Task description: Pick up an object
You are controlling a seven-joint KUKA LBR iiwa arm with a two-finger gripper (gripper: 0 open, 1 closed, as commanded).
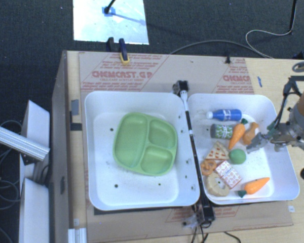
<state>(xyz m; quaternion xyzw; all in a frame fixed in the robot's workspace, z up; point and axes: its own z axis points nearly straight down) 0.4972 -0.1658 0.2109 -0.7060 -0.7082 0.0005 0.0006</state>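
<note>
Toys crowd the right bin (282, 184): a blue bottle (226, 115), a dark can (222, 131), two carrots (236, 134) (256, 185), a green ball (237, 156), a pretzel (211, 166), and a cookie (217, 186). A green divided plate (145, 144) lies in the left bin (99, 135). The jaws (256, 144) hover near the carrots; whether they grip anything, I cannot tell.

Bench (142, 67) — bearing two white bins (104, 196) (283, 184), side by side.
</note>
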